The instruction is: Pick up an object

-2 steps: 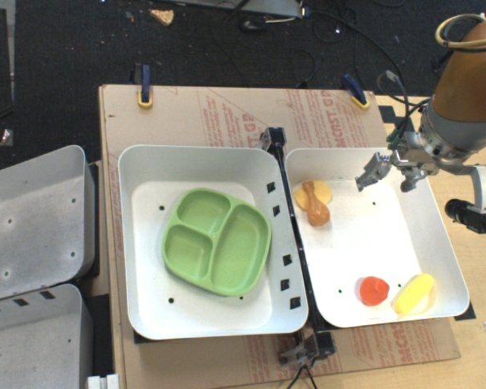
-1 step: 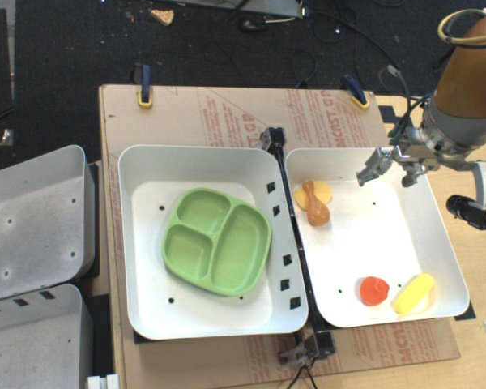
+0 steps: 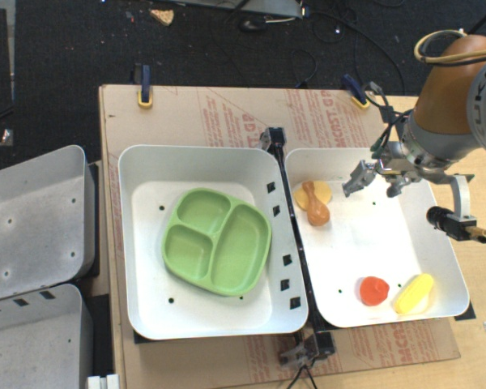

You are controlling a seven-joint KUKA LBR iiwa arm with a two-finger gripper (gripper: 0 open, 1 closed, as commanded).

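The right bin [image 3: 433, 241] holds three small objects. A tan, orange-brown toy [image 3: 314, 203] lies near its left wall. A red round object [image 3: 373, 290] and a yellow oblong object [image 3: 414, 293] sit side by side near the front edge. My gripper [image 3: 378, 179] hangs over the back part of the right bin, to the right of the tan toy and apart from it. Its two grey fingers are spread open with nothing between them.
A green divided plate [image 3: 216, 241] lies in the left bin [image 3: 146, 298]. Black clips run along the divider [image 3: 287, 233] between the bins. White panels [image 3: 32, 217] lie off the bench to the left. The arm's orange band [image 3: 462, 51] is at the upper right.
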